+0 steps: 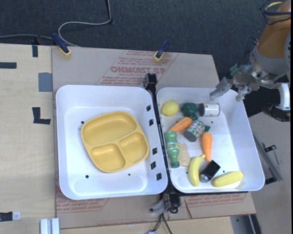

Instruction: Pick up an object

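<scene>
Overhead, the bench (195, 65) carried two shallow white bins side by side. The left bin (68, 145) held a yellow divided tray (115, 140), lying flat near its middle. The right bin (249, 140) held a loose heap of small toy foods and containers.

The arm (273, 40) hung at the far right corner of the right bin, above its rim. The gripper (229, 87) sat just past that corner, with two grey fingers (219, 89) splayed apart, moderately wide. Nothing lay between them, and they touched no object.

Candidates in the right bin, large to small: a banana (195, 169) and a corn cob (228, 179) at the near side, two carrots (206, 145), a green bottle (172, 149) against the left wall, a lemon (170, 108) at the far left, a small white can (211, 110) on its side at the far edge, a black block (211, 170) between banana and corn.

The white can lay nearest the gripper. Judged as handling: probably light, rigid, smooth, and likely to roll if nudged. A grasp across its round body, fingers square to its axis, seemed best. The carrots looked like hard plastic, tapered, apt to slip toward the thin end. The crowded middle gave little room for the fingers.
</scene>
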Controlling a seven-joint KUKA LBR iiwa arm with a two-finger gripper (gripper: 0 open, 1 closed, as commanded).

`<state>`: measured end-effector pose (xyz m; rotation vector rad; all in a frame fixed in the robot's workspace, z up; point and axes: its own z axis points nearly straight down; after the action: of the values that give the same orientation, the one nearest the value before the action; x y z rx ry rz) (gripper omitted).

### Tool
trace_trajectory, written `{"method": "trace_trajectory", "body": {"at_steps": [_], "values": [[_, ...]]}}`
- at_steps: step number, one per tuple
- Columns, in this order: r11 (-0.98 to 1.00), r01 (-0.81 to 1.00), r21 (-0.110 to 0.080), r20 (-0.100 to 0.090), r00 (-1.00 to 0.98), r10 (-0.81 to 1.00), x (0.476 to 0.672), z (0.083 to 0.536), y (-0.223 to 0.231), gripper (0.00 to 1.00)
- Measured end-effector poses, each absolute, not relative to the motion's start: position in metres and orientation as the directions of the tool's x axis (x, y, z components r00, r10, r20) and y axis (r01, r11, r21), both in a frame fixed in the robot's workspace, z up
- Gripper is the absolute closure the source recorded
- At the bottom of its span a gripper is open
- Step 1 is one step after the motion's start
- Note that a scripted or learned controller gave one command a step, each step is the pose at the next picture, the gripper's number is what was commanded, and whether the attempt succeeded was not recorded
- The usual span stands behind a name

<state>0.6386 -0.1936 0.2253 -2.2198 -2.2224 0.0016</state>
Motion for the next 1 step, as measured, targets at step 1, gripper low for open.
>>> {"method": "trace_trajectory", "body": {"at_steps": [1], "values": [[0.002, 1.000, 0.000, 0.000, -0.002, 1.000, 0.6126, 0.0952, -0.1302, 0.00]]}}
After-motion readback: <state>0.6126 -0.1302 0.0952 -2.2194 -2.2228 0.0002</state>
